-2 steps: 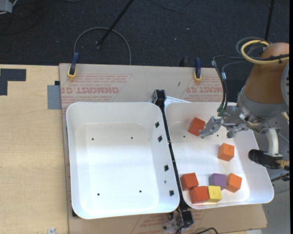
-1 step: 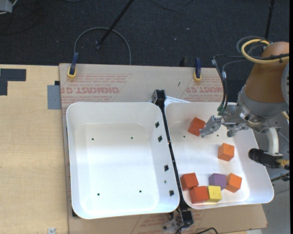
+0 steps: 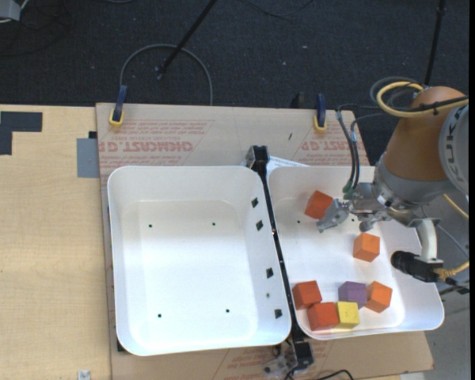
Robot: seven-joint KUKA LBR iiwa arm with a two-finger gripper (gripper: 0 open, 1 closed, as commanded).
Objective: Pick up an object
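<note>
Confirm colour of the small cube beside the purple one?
Yellow, per the camera view.

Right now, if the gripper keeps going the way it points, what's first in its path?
The gripper points toward the view's left, just below the orange-red block. That block looks like the first contact, though the gripper may pass beside it and reach the divider. Height is unclear from this view.

Bench (image 3: pixel 39 244) bears cardboard sheet (image 3: pixel 206 133), two bins (image 3: pixel 119 212).

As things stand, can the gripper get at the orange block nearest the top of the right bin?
Probably yes. The gripper sits just beside that orange block, and the bin floor around the block is bare; the other blocks lie lower in the right bin.
</note>
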